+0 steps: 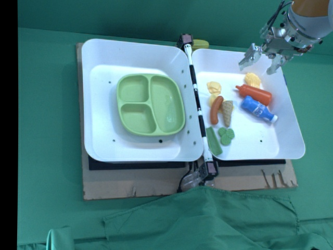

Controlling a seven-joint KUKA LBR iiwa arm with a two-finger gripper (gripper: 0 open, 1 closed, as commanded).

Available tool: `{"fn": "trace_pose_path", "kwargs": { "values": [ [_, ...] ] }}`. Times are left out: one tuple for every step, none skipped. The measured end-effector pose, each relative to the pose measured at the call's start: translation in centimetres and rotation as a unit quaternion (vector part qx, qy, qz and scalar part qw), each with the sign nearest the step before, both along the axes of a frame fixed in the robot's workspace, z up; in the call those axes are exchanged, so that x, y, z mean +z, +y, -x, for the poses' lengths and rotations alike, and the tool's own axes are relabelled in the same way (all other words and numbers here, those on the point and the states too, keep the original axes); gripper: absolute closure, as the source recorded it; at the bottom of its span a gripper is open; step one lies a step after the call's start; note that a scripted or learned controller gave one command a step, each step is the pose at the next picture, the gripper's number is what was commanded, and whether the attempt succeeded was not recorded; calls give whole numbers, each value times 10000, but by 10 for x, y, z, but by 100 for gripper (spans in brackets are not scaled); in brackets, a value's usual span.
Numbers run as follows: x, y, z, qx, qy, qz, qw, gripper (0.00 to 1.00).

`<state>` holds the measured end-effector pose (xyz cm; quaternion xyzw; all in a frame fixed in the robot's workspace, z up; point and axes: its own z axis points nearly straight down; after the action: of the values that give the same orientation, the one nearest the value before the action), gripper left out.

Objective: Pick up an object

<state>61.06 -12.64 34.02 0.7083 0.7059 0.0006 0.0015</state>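
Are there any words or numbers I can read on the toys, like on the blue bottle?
None can be read.
Blue bottle: its label is a pale blur, too small to read.
Red bottle: no writing visible.
Green plate: plain, no writing.

Single fixed camera above the bench, slanted downward, both white bins (104, 51) framed mid-distance

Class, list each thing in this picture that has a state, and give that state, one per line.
Gripper: open, holding nothing, above right bin's far edge.
Green tray: flat in left bin, compartments bare.
Red bottle: lying on its side.
Blue bottle: lying on its side.
Sausage: lying flat.
Cone: lying flat.
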Motion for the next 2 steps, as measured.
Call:
{"fn": "trace_pose_path", "kwargs": {
  "values": [
    [-77, -31, 63, -29, 42, -2, 10000, 0],
    [-27, 33, 10, 42, -44, -2, 10000, 0]
  ]
}}
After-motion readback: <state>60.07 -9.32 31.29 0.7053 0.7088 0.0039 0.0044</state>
